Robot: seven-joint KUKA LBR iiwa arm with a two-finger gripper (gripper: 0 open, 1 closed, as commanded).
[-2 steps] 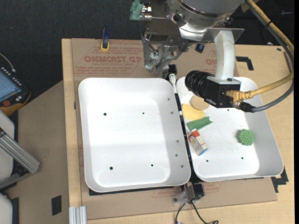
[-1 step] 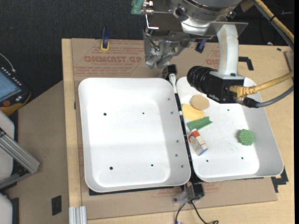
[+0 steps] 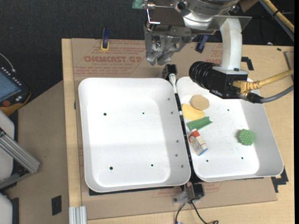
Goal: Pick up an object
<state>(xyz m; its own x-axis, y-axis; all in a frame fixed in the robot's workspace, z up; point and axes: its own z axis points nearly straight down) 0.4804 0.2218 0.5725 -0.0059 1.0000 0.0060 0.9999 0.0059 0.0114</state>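
1. While the arm (image 3: 210, 3) reaches in from the top right, its pincer (image 3: 159, 55) hangs above the bench (image 3: 65, 106) at the far edge of the left bin (image 3: 126, 129), just beyond the rim; it sits over the brown board with red lettering (image 3: 112, 58); whether it is open or closed I cannot tell (too blurred and cluttered), and nothing is seen held in it.
2. Right bin (image 3: 233, 139) carries all the loose items, clustered toward its left side, near the divider between the bins.
3. Round tan disc (image 3: 200, 101) lies farthest back; yellow piece (image 3: 192, 112) touches it on the near-left side.
4. Green wedge-shaped piece (image 3: 199, 123) lies just in front of the yellow piece, touching or overlapping its near edge; it points left.
5. Small red and white box (image 3: 197, 142) lies nearer the camera, just beside the green wedge, angled along the divider.
6. Green bumpy ball (image 3: 246, 137) sits apart from the others, toward the right side of the same bin.
7. Black cylindrical unit (image 3: 215, 80) on a white bracket (image 3: 231, 41) overhangs the far corner of the right bin; yellow cable (image 3: 271, 80) runs off right.
8. Blue and yellow clamp (image 3: 105, 40) sits at the far edge of the board, well left of the pincer.
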